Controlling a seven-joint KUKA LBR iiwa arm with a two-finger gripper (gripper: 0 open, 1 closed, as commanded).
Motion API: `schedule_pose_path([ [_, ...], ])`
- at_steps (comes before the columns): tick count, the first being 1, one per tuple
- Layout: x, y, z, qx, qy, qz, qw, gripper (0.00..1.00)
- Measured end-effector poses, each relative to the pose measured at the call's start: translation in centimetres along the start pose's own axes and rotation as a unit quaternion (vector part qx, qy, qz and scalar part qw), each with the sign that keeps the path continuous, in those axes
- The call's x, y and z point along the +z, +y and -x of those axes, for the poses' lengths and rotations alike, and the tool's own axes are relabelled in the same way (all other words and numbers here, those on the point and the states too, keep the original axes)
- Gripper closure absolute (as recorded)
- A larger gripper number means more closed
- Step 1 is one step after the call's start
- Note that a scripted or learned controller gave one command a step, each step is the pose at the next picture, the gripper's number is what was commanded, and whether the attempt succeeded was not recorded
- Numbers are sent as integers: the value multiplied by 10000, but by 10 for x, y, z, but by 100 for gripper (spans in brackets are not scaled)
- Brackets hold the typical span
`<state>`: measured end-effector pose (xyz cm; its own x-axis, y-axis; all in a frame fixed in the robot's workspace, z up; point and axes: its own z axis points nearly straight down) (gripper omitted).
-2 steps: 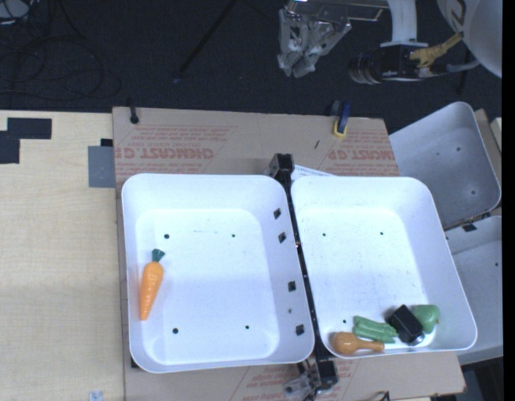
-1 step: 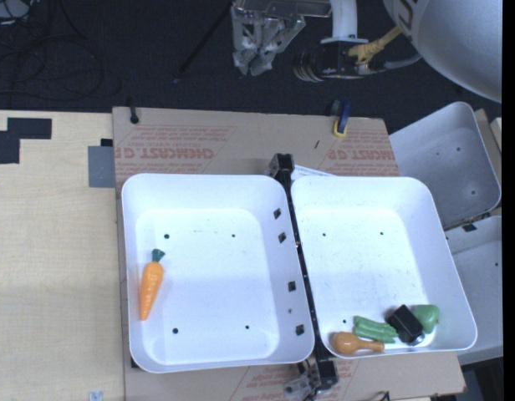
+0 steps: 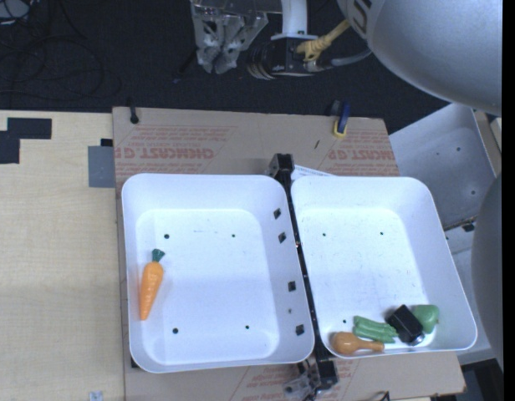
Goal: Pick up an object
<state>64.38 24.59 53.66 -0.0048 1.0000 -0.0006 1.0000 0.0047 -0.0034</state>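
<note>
My gripper (image 3: 225, 50) hangs high over the back of the bench, far behind both bins, open with nothing between its fingers. An orange toy carrot (image 3: 150, 288) with a green top lies alone near the left wall of the left bin (image 3: 204, 192). In the front right corner of the right bin (image 3: 358, 192) several small things are bunched together: a green pod (image 3: 374, 329), a black block (image 3: 405, 323), a green lump (image 3: 426, 314) and an orange-tan pear-shaped piece (image 3: 354, 343).
A black divider (image 3: 293, 261) with clips runs between the bins. The bins rest on a brown cardboard sheet (image 3: 241, 144) that carries a blue-yellow clip (image 3: 341, 119). The arm's big grey body (image 3: 441, 32) fills the upper right.
</note>
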Motion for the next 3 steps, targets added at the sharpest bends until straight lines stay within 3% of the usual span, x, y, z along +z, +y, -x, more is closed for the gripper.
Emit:
schedule_pose_path([
  [1, 155, -1, 80, 62, -39, -86, 9999, 100],
  [2, 143, -4, 198, 84, -24, -5, 10000, 100],
  [3, 69, 0, 124, -7, 10, 37, 10000, 100],
])
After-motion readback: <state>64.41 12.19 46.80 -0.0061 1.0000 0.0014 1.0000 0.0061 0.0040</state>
